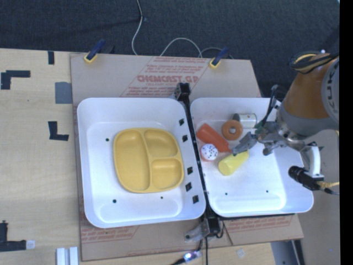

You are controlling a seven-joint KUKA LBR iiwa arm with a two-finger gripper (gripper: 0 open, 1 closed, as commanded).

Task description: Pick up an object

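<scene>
Reaching in from the right, the gripper (243, 144) hangs low over the right bin (276, 200), its dark tip just above the yellow wedge-shaped block (232, 163); whether it is open or closed I cannot tell. Just left of it lie an orange-red block (211, 136) and a white ball with dots (209, 152), touching or nearly so. An orange ring (232, 129) sits beside a small white cylinder (246, 118) near the far wall. A yellow divided plate (148, 159) fills the middle of the left bin (91, 148).
</scene>
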